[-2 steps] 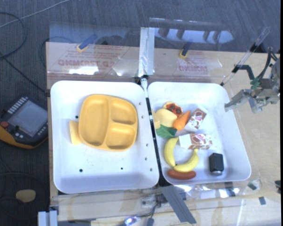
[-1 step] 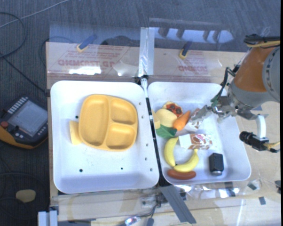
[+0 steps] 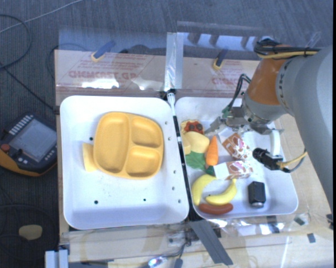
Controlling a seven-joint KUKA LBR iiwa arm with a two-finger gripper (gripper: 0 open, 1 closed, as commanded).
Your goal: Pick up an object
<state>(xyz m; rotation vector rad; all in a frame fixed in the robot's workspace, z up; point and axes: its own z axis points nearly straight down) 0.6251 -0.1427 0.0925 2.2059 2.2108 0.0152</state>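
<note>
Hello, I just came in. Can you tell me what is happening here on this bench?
A grey robot arm reaches from the right over the right bin, near its back edge. That bin holds toy food: a banana, a carrot, a sausage, plus snack packets and a small black object. The left bin holds a yellow divided tray. Nothing looks lifted yet.
</note>
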